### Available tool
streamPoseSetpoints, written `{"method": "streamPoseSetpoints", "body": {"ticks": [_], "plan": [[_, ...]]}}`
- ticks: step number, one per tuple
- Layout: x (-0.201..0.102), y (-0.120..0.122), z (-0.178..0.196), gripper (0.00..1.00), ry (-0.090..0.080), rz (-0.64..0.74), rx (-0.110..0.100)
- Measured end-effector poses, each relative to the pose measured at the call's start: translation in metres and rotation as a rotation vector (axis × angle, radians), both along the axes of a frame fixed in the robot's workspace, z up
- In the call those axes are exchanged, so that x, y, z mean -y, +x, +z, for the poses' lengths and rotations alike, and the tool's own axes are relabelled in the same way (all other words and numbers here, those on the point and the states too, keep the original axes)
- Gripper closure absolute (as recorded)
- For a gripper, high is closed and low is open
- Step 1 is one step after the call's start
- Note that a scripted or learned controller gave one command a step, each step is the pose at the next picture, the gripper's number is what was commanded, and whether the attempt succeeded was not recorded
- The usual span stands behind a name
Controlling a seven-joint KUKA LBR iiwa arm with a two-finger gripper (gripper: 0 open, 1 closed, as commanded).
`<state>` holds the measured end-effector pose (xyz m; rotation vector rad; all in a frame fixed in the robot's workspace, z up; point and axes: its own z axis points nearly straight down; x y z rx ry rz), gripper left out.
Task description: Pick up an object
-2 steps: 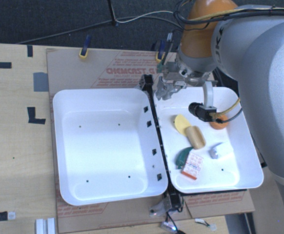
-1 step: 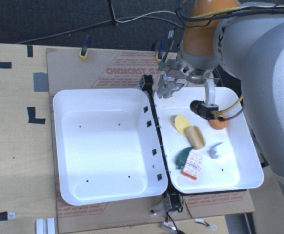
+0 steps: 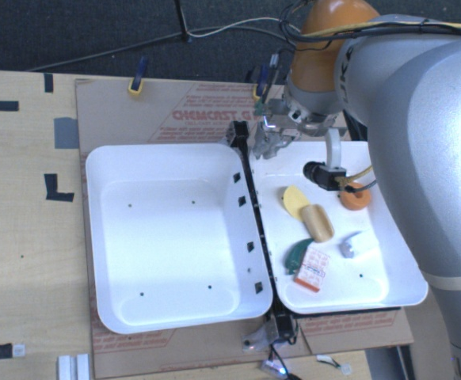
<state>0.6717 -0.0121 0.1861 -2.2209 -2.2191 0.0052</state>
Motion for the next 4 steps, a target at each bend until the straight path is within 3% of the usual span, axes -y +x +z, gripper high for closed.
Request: {"method": "streamPoseSetpoints", "body": {"ticks": [4], "plan": [[-0.002,0.0,0.042,1.0,-0.001,0.003,0.001]]}}
